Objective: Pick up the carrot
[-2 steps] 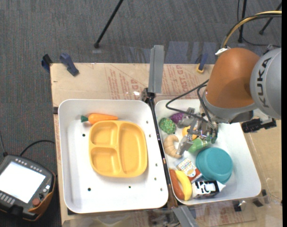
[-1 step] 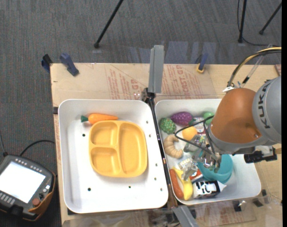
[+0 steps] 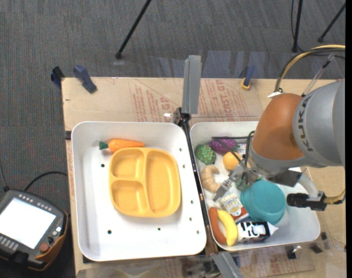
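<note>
Orange carrot (image 3: 126, 145) lying just behind yellow divided plate (image 3: 145, 182), touching its rim, left bin. Jaws (image 3: 228, 189) over right bin, apart, empty. Approach lengthwise-centred, clear of plate rim.

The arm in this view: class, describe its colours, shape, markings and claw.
The arm is a thick, rounded grey tube with dark lettering along its side and a wide orange band above the wrist. A pale cable arcs above it. The claw is small, grey and metallic.
</note>
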`<state>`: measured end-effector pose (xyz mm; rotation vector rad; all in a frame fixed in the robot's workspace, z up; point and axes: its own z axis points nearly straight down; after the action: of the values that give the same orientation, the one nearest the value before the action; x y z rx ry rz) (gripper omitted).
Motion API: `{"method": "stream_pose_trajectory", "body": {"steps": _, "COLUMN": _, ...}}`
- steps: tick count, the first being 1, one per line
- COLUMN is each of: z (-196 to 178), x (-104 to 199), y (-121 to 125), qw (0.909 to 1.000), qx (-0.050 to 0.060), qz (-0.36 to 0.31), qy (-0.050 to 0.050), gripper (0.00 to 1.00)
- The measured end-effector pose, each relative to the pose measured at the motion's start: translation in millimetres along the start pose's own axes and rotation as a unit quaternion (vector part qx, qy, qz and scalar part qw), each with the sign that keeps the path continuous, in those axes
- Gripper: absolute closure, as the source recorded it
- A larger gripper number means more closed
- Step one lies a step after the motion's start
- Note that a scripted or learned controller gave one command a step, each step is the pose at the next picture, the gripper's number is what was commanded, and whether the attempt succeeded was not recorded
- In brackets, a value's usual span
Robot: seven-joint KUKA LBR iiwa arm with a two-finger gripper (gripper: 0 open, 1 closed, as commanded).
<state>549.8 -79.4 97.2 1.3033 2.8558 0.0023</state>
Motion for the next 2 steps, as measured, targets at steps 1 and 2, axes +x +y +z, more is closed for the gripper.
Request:
{"method": "stream_pose_trajectory", "body": {"steps": 1, "z": 10.2, "x": -47.8, "y": 43.1, "qw": 0.9976, "qx": 0.002, "qz": 0.07, "qy": 0.001, "gripper": 0.0}}
{"method": "stream_pose_trajectory", "body": {"steps": 2, "z": -7.4, "x": -50.1, "y": 47.3, "qw": 0.9978, "qx": -0.002, "qz": 0.065, "qy": -0.004, "gripper": 1.0}}
